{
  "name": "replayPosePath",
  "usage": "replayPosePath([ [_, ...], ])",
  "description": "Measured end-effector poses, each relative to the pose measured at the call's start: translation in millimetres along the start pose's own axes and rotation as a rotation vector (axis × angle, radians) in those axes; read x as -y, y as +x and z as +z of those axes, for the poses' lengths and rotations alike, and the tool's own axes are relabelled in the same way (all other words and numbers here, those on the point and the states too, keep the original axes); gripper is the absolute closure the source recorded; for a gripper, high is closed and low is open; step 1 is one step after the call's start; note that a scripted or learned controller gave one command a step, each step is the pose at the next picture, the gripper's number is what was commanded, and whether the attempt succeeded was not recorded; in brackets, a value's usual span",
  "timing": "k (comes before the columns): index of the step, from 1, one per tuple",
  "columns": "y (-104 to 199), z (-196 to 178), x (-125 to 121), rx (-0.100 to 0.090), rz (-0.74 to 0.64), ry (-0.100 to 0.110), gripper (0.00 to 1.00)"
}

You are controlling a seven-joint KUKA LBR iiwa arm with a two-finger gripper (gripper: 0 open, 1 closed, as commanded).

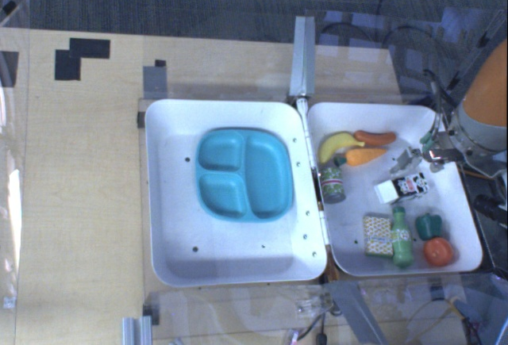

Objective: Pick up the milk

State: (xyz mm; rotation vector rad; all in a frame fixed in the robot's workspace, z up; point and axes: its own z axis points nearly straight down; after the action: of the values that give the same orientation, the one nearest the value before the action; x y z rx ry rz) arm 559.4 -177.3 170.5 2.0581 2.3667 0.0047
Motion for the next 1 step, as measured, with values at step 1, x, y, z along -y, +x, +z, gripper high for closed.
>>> replayPosePath([
  [1, -0.1, -12.8, -2.8, 0.003, -0.001, -0.008, 1.00],
])
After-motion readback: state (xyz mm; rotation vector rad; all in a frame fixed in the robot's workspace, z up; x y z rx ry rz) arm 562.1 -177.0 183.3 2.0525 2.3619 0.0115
